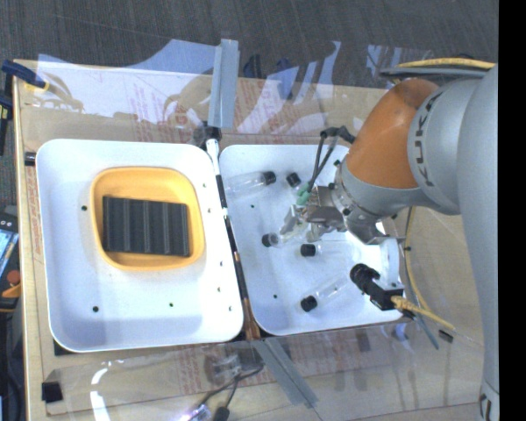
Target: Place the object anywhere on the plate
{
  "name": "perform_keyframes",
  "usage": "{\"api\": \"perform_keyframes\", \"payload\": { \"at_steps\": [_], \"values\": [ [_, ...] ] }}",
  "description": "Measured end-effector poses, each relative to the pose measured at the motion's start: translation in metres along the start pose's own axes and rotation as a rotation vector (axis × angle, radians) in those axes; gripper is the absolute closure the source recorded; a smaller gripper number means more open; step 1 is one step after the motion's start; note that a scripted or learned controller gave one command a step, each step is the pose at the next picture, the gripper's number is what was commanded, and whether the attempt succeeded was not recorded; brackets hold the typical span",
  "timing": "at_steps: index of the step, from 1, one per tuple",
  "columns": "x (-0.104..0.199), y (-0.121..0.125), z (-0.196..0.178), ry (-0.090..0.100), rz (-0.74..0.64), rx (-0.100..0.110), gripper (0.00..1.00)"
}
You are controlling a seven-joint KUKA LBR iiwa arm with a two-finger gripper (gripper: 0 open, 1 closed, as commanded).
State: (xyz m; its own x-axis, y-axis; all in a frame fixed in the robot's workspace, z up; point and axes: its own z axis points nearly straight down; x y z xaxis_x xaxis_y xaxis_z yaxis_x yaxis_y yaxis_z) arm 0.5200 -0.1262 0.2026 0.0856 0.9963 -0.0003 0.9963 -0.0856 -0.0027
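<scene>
While over rt bin [245, 235], end effector [309, 222] obscured

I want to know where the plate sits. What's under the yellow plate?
The yellow rectangular plate with dark ridges lies flat in the left white bin. The plate covers the bin floor beneath it, so that part is hidden.

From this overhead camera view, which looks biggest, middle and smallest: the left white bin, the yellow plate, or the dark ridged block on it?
1. Left white bin, largest.
2. Yellow plate, lying inside it.
3. Dark ridged block, resting on the plate, smallest.
</scene>
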Motion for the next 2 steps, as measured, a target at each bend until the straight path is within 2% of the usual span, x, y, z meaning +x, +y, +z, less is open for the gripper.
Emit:
{"api": "perform_keyframes", "payload": {
  "at_steps": [1, 2],
  "values": [
    [0.044, 0.036, -0.053, 0.001, 0.046, 0.002, 1.0],
    [0.087, 0.07, -0.015, 0.001, -0.216, 0.002, 1.0]
  ]
}}
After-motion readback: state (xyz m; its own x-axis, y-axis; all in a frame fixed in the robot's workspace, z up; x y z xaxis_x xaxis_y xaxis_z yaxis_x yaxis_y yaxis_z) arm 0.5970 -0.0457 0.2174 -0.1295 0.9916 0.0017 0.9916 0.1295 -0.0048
